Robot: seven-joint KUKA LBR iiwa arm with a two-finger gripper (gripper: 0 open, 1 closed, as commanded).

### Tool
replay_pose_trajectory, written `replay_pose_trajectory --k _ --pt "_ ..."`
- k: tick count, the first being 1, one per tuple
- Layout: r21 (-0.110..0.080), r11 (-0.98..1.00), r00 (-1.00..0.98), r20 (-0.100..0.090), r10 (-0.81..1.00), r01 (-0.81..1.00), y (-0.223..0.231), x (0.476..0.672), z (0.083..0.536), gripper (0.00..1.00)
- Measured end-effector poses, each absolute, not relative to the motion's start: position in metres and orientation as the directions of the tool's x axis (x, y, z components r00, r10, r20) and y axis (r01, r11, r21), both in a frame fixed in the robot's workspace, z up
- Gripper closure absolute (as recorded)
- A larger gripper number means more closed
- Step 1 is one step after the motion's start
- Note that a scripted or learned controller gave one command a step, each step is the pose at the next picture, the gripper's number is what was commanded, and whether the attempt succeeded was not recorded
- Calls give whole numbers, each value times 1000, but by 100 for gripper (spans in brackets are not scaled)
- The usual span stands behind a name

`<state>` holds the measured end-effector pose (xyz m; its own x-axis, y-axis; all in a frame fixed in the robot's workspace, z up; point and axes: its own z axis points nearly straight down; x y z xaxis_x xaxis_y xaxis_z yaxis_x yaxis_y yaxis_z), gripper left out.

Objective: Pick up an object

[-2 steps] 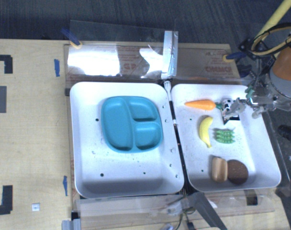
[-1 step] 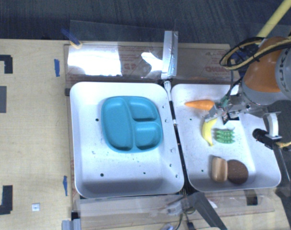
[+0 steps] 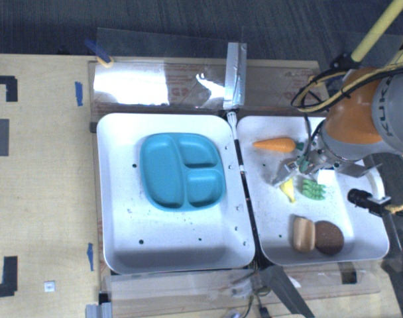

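The carrot (image 3: pixel 276 145) lies flat in the right bin (image 3: pixel 268 244), up near the far wall. Its long side runs left to right. The thin tip points left, toward the wall between the two bins, and the fat end points right, toward the arm. There is bare white floor to its left and in front of it, so that side has room.

Just below and right of the carrot is the gripper (image 3: pixel 293 169). It hangs low over the bin, and its metal fingers (image 3: pixel 282 175) point down and to the left. Nothing sits between them that can be made out, and how wide they stand is too blurry to tell.

A small yellow piece (image 3: pixel 288 190) lies right under the fingers. A green toy (image 3: pixel 313 191) lies just beside it on the right. A white tag (image 3: pixel 326 177) is near the green toy.

Closer to the front wall sit a tan bread roll (image 3: pixel 303 234) and a brown round thing (image 3: pixel 329 238), touching side by side. The floor to their left is bare.

The left bin (image 3: pixel 122 244) holds a blue tray (image 3: pixel 183 171) with three dips, in its middle. White floor runs all around the tray.

The grey arm with its orange band (image 3: pixel 350 121) comes in from the right, over the right bin's far corner.
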<state>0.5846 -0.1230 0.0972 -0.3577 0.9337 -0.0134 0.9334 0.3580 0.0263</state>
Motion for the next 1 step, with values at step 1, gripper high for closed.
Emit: replay_pose_trajectory --k 1 --pt "13 352 -352 -5 936 936 -125 579 99 100"
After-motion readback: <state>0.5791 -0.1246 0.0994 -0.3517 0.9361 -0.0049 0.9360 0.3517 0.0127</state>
